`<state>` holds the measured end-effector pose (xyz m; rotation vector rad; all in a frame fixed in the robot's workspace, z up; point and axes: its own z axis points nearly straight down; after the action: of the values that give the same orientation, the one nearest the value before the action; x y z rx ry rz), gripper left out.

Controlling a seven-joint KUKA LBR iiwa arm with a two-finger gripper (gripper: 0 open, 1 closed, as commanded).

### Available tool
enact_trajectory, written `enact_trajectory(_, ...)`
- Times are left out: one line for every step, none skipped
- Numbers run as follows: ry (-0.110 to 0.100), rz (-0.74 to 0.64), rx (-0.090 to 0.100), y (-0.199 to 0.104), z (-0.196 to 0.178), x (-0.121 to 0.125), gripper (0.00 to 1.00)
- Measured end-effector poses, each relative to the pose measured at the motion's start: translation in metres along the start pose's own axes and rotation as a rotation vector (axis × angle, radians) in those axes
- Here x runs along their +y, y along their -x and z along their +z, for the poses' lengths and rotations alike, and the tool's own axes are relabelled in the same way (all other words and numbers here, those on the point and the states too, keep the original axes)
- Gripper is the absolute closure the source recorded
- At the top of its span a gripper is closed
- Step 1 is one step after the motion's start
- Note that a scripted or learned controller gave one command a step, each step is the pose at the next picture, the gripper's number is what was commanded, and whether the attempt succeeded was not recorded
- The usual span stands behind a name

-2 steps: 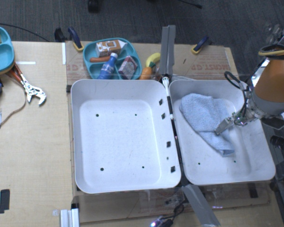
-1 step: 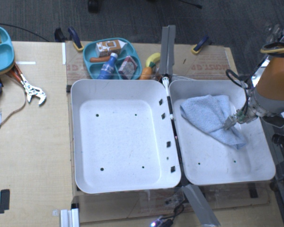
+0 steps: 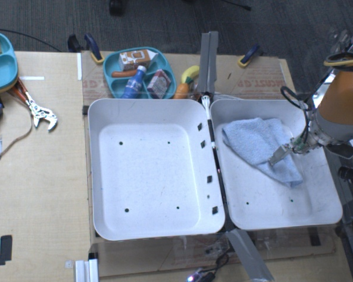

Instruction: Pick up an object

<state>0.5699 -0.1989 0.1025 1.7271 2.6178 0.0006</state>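
A crumpled light blue cloth (image 3: pixel 257 143) lies in the right white bin (image 3: pixel 317 213), stretching from its back left toward the middle. My gripper (image 3: pixel 280 155) comes in from the right and sits low on the cloth's right front part, touching or pressing into the fabric. The grey arm with its orange band (image 3: pixel 344 98) rises behind it over the bin's right wall.
The left white bin (image 3: pixel 106 216) adjoins across a hinged divider. Behind the bins stand a teal tray (image 3: pixel 113 69) of small items, a banana (image 3: pixel 190 74) and a grey post (image 3: pixel 209 57). A wrench (image 3: pixel 40 113) lies on the wooden bench at left.
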Motion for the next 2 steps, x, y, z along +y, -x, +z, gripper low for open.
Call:
enact_trajectory(-0.004, -0.169, 0.005, -0.056, 0.011, -0.010, 0.00)
enact_trajectory(-0.003, -0.022, 0.003, -0.047, -0.031, 0.005, 0.00)
